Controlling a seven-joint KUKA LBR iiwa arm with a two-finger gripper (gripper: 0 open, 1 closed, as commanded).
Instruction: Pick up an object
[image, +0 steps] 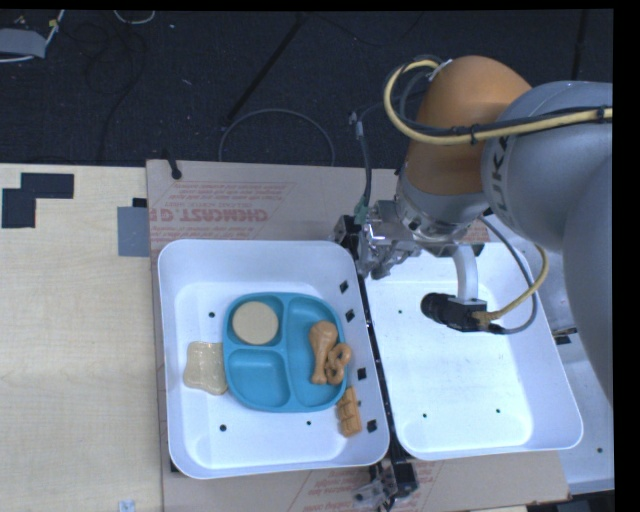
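Note:
A blue divided plate (268, 385) lies in the left bin (172, 300). A round tan disc (254, 322) sits in the plate's upper left compartment, and a tan bone-shaped piece (323, 345) with a small pretzel-like piece (341, 360) lies in its right compartment. A pale toast-like piece (206, 367) lies on the bin floor left of the plate, and a small tan lump (349, 412) lies at the plate's lower right. My gripper (373, 250) hangs over the far end of the wall between the two bins, apart from all these things.
The right bin (480, 405) lies under the arm, whose grey body and orange band (465, 110) cover its far right part. A black fitting on a cable (455, 310) hangs over that bin. Cardboard (250, 200) lies behind the bins.

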